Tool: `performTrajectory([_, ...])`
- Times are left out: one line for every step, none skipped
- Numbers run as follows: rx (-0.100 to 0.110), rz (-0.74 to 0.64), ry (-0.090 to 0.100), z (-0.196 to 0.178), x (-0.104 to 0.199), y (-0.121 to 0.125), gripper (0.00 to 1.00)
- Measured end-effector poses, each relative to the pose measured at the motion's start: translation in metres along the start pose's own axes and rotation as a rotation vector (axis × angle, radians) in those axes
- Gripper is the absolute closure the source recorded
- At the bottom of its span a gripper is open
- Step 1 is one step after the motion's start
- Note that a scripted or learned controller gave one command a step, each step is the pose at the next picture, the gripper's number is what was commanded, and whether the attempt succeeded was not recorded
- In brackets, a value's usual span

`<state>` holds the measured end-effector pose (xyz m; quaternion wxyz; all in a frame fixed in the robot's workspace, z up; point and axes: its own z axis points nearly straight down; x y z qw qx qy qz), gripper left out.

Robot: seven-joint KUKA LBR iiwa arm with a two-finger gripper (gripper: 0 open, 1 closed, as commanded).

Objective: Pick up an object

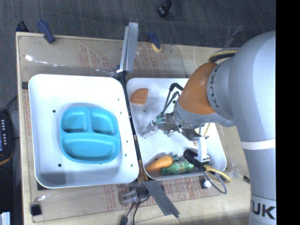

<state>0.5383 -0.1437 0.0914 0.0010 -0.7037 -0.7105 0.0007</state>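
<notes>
White plastic forms the two shallow bins; taking the right-hand bin [140, 86] as the landmark, the left bin [42, 90] sits just beside it and carries a light-blue three-compartment plastic tray [89, 135]. Inside the right bin, a tan, waffle-like square piece [139, 96] lies near its far left corner. An orange plastic carrot [159, 163] rests along its near wall, touching a green plastic bottle-shaped object [180, 168] on the carrot's right. The grey arm with its orange band [199, 97] reaches over the bin's middle, and the two-finger gripper [150, 128] hangs low above the bin's floor, between the waffle piece and the carrot. Its metal tips seem slightly parted with nothing between them, though glare blurs them.
</notes>
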Motion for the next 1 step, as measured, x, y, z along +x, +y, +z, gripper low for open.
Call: performTrajectory([-0.004, 0.0, 0.0, -0.001, -0.0055, -0.0602, 0.0])
